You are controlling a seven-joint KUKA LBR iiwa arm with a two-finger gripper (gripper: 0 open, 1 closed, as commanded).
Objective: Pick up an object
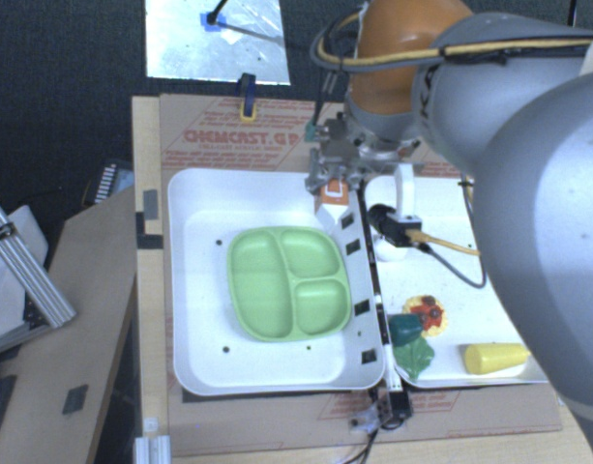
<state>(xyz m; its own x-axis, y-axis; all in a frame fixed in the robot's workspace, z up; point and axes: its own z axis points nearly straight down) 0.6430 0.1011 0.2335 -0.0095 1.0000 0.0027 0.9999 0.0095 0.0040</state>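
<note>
Hovering above the bin divider (366, 259), the gripper (332, 184) seems clamped on a small orange-and-white object (334, 195) (lifted clear, I judge); green divided plate (286, 283) lies left.

Smooth glossy green plastic tray (284, 283), white plastic bins (194, 259) matt, shiny crinkled foil sheet (217, 29), brown printed cardboard (219, 135) beneath

Objects, right bin: yellow piece (495, 358) lying flat beside green item (409, 341); red-and-yellow item (427, 311) just above the green one.
</note>
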